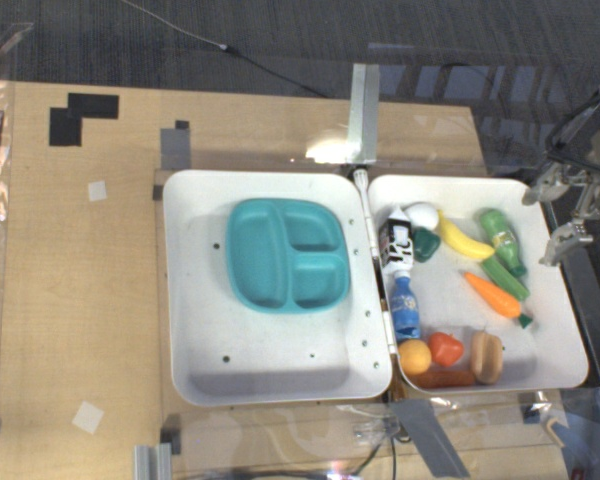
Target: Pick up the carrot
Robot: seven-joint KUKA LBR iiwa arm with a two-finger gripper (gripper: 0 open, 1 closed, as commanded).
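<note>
Inside right shallow white bin [570, 353]: slender orange plastic carrot [494, 296], lying free. Beyond bin's right rim: grey gripper [570, 218], fingers' state indeterminable.

counter [80, 298]: light wood top | on it: left white bin [195, 358] and right white bin [555, 338] side by side, touching | black patches [80, 116] at far left corner

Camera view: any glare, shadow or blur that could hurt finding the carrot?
Camera view: a bright glare patch sits on the bench just behind the bins, off the carrot; the carrot is evenly lit and fairly sharp, orange against the right bin; soft shadow runs along both bins' near walls; the gripper at the right edge looks dim and slightly blurred.
</note>
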